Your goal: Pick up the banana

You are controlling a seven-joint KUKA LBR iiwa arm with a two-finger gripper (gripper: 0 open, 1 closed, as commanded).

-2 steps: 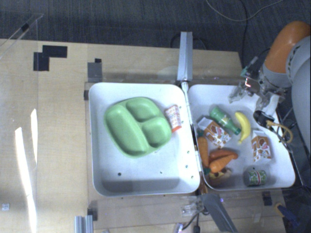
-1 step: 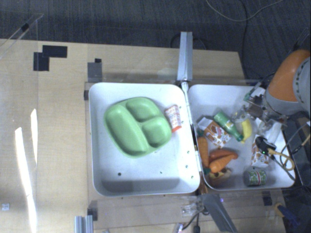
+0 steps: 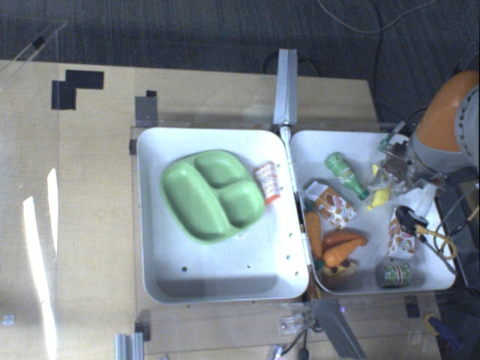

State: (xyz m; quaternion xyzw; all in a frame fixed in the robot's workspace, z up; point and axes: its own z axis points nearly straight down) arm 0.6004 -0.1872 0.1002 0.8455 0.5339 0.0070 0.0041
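Observation:
The banana (image 3: 379,196) lies in the right bin (image 3: 442,280), toward its far right. Just a short yellow piece of it shows, poking out from under the gripper. My gripper (image 3: 391,175) hangs directly over it, low in the bin, at the end of the grey arm with the orange band (image 3: 448,118). The gripper's body covers most of the banana. I cannot see whether the banana is held.
Sharing the right bin are a green bottle (image 3: 346,170), a snack packet (image 3: 334,205), orange carrot-like pieces (image 3: 343,241), a small carton (image 3: 402,238) and a can (image 3: 395,274). The left bin (image 3: 161,283) holds a green divided plate (image 3: 214,194) and a red-white packet (image 3: 268,181).

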